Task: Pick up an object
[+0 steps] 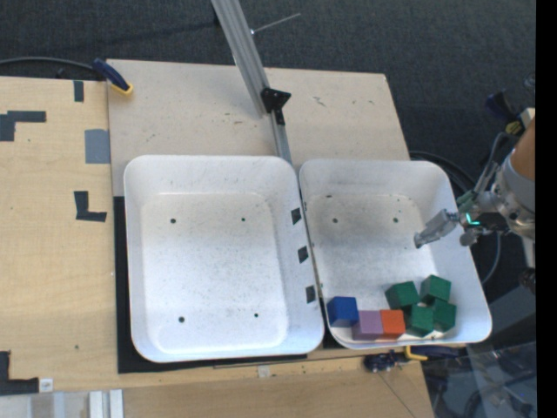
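Several small blocks lie in the near right corner of the right bin (365,190): a blue cube (342,310), a purple block (371,323), an orange block (392,322) and several green blocks (422,305) clustered together. My gripper (446,234) hangs over the bin's right side, above and behind the blocks. It is open, one grey finger (431,230) is splayed to the left, and nothing is between the fingers. It touches no block.
The left bin (209,172) sits beside the right one, with a shared raised rim between them. A slanted metal rail (248,50) runs from the top down to the bins' back edge. Cables hang off the bench's right side.
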{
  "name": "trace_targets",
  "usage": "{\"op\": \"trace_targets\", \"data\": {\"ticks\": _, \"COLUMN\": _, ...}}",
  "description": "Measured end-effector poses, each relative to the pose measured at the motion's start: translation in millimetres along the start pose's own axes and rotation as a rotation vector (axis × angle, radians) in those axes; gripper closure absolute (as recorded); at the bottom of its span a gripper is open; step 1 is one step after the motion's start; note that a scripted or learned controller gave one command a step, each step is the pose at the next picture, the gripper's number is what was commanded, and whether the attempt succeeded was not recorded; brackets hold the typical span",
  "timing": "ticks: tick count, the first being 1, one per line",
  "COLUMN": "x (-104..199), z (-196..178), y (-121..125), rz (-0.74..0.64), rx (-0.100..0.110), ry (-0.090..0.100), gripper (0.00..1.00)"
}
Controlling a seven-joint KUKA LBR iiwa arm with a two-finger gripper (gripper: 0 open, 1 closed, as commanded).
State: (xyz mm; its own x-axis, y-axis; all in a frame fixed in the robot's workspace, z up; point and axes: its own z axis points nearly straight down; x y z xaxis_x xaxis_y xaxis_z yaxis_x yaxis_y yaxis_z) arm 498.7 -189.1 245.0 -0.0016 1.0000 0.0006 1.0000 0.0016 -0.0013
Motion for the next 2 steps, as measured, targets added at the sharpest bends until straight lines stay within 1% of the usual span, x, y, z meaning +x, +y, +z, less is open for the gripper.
{"op": "trace_targets", "data": {"ticks": 1, "x": 8, "z": 62, "y": -1, "rz": 0.001, "rx": 0.006, "ry": 0.002, "gripper": 0.00}}
{"op": "trace_targets", "data": {"ticks": 2, "x": 3, "z": 108, "y": -3, "rz": 0.001, "rx": 0.005, "ry": 0.001, "gripper": 0.00}}
